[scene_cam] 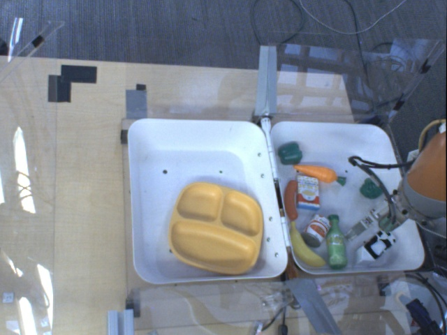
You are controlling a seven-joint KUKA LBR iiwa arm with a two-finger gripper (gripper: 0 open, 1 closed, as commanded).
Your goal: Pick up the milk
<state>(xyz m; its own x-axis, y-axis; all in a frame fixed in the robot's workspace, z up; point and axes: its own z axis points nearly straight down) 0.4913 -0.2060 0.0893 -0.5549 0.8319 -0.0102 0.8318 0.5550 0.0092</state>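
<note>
Camera view: milk [308,191] untouched, flat in right bin [391,145] just below carrot [318,173]. Gripper [374,229] low at bin's near right, well apart; finger state impossible to tell. Reach, grasp, lift all remaining.

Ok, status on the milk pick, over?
Gripper low over right bin, near-right side, holding nothing seen. Milk carton lies mid-bin, untouched, off to camera-left of gripper. Carrot, sausage, can crowd it; green bottle sits between.

Yellow sectioned tray [216,227] in left bin [150,187]. In right bin [328,132]: carrot [316,173] at twelve o'clock, banana [305,248] and green bottle [336,241] at six.
</note>
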